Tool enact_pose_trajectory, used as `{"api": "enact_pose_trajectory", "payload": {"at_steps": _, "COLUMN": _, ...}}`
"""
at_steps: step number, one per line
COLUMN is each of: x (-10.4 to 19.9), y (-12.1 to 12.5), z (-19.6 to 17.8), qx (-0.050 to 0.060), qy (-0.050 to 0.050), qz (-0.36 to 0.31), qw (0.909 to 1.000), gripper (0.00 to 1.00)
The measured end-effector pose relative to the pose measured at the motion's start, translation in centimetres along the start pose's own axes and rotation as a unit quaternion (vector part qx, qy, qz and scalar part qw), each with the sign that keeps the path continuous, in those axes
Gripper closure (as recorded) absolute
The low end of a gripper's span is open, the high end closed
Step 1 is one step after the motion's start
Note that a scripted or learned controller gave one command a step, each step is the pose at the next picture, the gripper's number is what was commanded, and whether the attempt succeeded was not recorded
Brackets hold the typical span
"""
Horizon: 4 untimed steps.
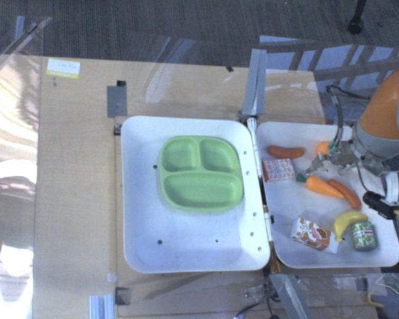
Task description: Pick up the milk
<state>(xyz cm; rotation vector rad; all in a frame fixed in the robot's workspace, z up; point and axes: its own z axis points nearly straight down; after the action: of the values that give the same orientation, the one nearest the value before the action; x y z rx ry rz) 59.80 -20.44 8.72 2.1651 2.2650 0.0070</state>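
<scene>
- Overall, a pale wood-grain bench top [73, 198] fills the view, with dark grey carpet beyond its far edge; a small yellow-and-white label [63, 67] is stuck near the bench's far left corner, its writing too small to read.
- Left shallow white plastic bin [186, 244] holds a light green three-compartment plastic tray [201, 173], set toward the bin's far half.
- Right shallow white plastic bin [299, 258] touches the left bin along a shared edge.
- Grey arm with orange band [384, 115] reaches in at right, over the right bin's far right corner.
- Two-finger gripper [322, 159] sits low, near the orange carrot [331, 188] and the brown sausage [285, 152]; finger state: cannot tell.
- Small milk carton with brown-and-white print [310, 234] lies on its side in the right bin's near half, just left of the yellow banana [344, 222]. Long axis runs from upper left to lower right. Print not legible.
- Red-and-white patterned packet [278, 170] lies against the right bin's left wall; print not legible.
- Green can [364, 236] stands just right of the banana; label unreadable.
</scene>
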Motion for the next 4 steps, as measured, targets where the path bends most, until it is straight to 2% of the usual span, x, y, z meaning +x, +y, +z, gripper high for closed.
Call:
{"api": "enact_pose_trajectory", "payload": {"at_steps": 1, "x": -0.7, "y": 6.5, "z": 0.3, "qx": 0.016, "qy": 0.004, "qz": -0.026, "qw": 0.9995, "gripper": 0.0}}
{"api": "enact_pose_trajectory", "payload": {"at_steps": 2, "x": 0.0, "y": -2.2, "z": -4.0, "qx": 0.001, "qy": 0.0, "qz": -0.01, "qw": 0.9999, "gripper": 0.0}}
{"api": "enact_pose_trajectory", "payload": {"at_steps": 3, "x": 0.3, "y": -9.9, "z": -1.5, "qx": 0.002, "qy": 0.001, "qz": -0.027, "qw": 0.9996, "gripper": 0.0}}
{"api": "enact_pose_trajectory", "payload": {"at_steps": 4, "x": 5.5, "y": -8.3, "z": -0.2, "qx": -0.002, "qy": 0.0, "qz": -0.055, "qw": 0.9985, "gripper": 0.0}}
